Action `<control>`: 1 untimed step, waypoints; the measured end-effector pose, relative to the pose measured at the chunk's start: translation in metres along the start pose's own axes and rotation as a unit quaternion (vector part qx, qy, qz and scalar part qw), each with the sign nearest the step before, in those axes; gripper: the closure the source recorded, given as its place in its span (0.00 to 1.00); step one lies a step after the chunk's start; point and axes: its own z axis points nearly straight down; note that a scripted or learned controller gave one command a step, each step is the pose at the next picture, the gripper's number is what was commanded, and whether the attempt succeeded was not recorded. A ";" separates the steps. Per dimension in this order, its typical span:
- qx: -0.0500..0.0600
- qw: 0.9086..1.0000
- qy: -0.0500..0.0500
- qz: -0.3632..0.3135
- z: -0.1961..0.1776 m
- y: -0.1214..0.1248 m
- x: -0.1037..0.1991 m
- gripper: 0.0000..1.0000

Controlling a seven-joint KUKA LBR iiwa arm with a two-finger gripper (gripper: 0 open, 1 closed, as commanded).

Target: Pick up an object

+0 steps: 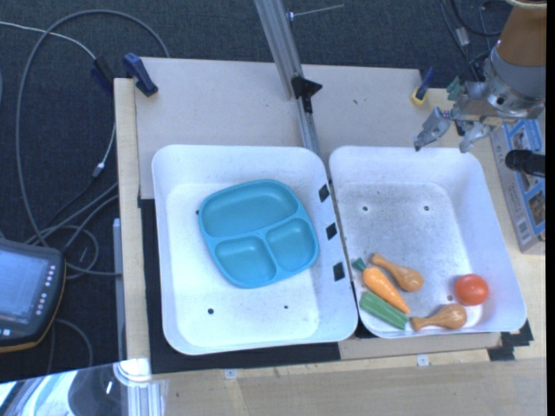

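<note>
My gripper hangs over the far rim of the right bin, its two fingers spread apart with nothing between them. Well below it, at the bin's near end, lie several toy foods: an orange carrot, a green pod, a tan drumstick, a second drumstick and a red tomato. The gripper is far from all of them.
The left bin holds a blue divided plate. A metal post runs up from the seam between the bins. Blue clamps sit at the bench's far corners. Cables and a tablet lie left of the bench.
</note>
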 end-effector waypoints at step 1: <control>0.000 1.000 0.000 0.000 0.000 0.000 0.000 0.00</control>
